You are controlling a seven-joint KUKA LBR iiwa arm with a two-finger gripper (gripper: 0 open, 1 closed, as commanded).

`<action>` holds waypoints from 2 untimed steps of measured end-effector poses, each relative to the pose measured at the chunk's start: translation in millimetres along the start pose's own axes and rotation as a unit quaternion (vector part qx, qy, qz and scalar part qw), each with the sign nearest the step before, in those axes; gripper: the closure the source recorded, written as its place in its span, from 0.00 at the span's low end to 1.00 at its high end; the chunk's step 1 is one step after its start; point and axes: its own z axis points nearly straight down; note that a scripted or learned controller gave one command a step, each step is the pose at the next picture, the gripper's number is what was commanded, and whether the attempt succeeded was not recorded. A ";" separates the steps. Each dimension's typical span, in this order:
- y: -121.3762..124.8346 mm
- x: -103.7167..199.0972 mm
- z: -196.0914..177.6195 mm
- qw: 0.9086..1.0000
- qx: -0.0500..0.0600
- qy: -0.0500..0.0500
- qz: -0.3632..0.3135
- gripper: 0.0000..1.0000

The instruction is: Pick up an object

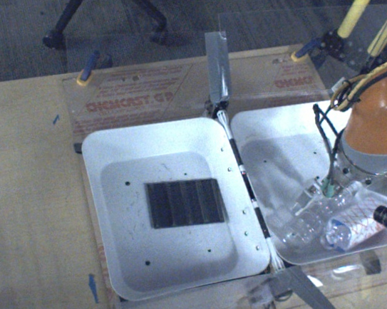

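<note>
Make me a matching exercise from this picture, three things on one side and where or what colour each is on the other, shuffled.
Things:
1. dark ridged panel
2. clear plastic bottle
3. band above the wrist

Descriptions:
A. orange
B. lying in the right bin
C. flat in the middle of the left bin

Pairs: 1-C, 2-B, 3-A
</note>
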 end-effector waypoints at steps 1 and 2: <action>-4.9 -19.1 50.0 0.996 0.000 0.002 0.094 0.00; -36.3 -88.5 48.1 0.995 0.001 0.000 0.102 0.00</action>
